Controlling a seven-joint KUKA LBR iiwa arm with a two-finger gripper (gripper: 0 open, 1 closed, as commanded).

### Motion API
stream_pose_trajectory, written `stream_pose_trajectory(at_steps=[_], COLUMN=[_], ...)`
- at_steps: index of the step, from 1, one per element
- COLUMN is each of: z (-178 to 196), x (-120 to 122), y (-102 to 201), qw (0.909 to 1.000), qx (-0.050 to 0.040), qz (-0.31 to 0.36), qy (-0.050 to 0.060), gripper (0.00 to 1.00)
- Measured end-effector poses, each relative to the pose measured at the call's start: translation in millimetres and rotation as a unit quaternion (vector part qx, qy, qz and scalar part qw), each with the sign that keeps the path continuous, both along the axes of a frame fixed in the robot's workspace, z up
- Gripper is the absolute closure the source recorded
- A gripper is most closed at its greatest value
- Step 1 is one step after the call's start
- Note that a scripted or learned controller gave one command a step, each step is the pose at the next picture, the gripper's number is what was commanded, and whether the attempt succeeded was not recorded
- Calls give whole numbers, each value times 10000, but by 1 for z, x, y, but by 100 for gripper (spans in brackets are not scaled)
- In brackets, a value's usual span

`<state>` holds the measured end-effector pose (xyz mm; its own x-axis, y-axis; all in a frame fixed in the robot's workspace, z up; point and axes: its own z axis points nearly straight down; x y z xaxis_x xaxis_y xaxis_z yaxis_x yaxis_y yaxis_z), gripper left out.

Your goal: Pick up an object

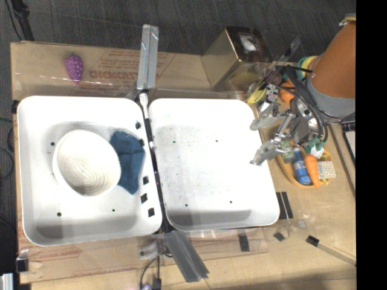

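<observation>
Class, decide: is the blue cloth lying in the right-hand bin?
No, the blue cloth lies in the left bin, beside the white hat.

Arm [338, 53] is cut off at the right edge, I only get the orange band and a bit of grey. Gripper [261, 141] sits over the right bin's [205, 162] right rim; its fingers blend with the cables behind, so I can't read the gap. Blue cloth [128, 161] in the left bin [36, 222] is partly tucked under the white hat [87, 163]. Small items in the yellow tray [302, 177] on the worktop [320, 222] are too small and cluttered to identify.
</observation>
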<state>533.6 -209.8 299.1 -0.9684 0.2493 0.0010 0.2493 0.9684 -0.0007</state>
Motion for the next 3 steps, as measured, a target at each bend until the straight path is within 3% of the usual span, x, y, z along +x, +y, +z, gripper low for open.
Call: stream_pose_trajectory(at_steps=[1, 2, 3], z=[140, 145, 144], x=[34, -57, 21], y=[-1, -1, 0], qw=[9958, 9913, 9999], qx=[-13, -12, -11], qz=[-910, 1317, -110], qy=[-28, -19, -18], gripper=[0, 0, 0])
